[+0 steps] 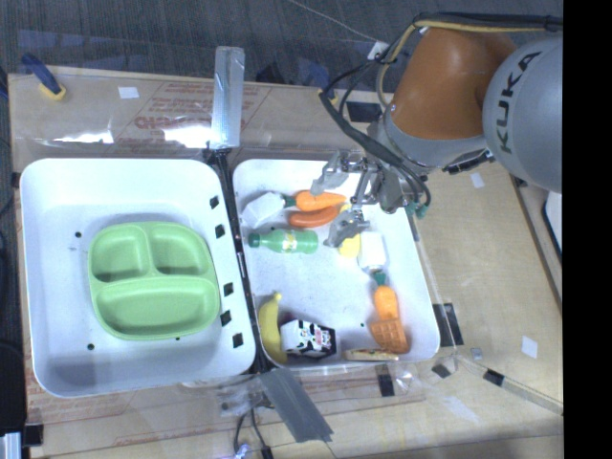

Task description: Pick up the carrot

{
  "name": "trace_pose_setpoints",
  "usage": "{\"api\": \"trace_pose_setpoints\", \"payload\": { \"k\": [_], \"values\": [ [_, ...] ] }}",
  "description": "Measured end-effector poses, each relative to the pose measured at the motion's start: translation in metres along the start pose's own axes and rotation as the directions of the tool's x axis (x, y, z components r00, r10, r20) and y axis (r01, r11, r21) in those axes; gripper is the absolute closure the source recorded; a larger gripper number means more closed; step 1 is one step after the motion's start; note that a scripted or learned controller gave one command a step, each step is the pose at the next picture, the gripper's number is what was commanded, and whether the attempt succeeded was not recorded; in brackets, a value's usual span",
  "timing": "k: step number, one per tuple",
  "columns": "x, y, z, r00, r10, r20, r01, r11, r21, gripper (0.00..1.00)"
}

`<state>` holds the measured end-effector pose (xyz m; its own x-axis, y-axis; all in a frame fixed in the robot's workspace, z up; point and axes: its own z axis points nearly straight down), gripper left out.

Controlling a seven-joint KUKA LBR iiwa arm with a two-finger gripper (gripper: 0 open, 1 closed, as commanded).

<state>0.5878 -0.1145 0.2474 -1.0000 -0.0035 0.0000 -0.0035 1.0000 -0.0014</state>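
The metal two-finger hand [346, 202] hangs spread open in the right white bin [421, 285], just beside the orange plastic carrot [319, 200].

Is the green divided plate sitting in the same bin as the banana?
No, the green divided plate lies in the left bin, while the banana lies in the right bin.

Wooden bench [535, 285], two white bins [38, 256] side by side
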Motion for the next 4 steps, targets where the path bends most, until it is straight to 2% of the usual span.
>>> {"api": "trace_pose_setpoints", "payload": {
  "k": [1, 2, 3, 4],
  "values": [
    [-0.035, -0.048, 0.096, 0.977, -0.214, -0.005, 0.214, 0.977, -0.004, 0.00],
    [-0.036, -0.057, 0.158, 0.985, -0.171, -0.004, 0.171, 0.985, -0.004, 0.00],
    [-0.053, -0.067, 0.157, 0.992, 0.124, -0.028, -0.124, 0.992, -0.007, 0.00],
    [-0.059, -0.067, 0.144, 0.993, 0.120, -0.002, -0.120, 0.993, -0.002, 1.00]
  ]
}}
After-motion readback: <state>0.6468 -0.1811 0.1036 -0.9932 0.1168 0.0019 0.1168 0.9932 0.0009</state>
